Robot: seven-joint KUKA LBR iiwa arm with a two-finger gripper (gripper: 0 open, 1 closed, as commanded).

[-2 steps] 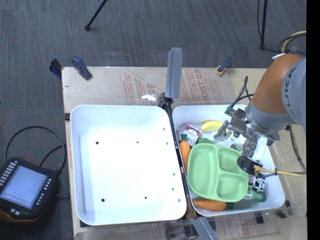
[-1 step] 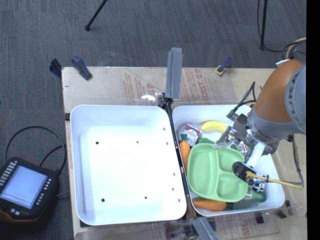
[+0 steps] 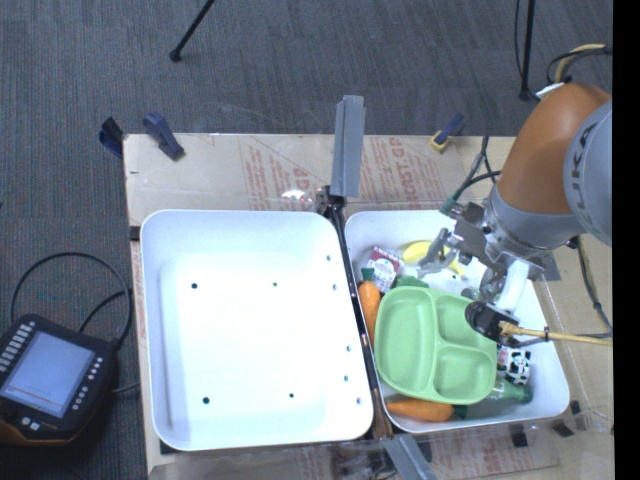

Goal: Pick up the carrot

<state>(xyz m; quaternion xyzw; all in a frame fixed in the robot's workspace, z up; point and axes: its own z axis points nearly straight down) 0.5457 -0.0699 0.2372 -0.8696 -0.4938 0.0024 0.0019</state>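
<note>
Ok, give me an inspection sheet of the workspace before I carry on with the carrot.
Surface: two shallow white bins, left bin, right bin, on a cardboard-covered bench.
Job's things: orange carrot at the right bin's left wall; second orange piece at its front.
Clutter: green divided plastic tray, yellow item, small packet.
Gripper: gripper above the right bin; finger state unclear.
Cables: black cable to the handheld pendant.
Surroundings: grey carpet, stand legs.

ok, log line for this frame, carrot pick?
task: pick carrot | gripper: above right bin | carrot: in right bin, by green tray, left side | second carrot: below tray | grasp: none seen
</note>
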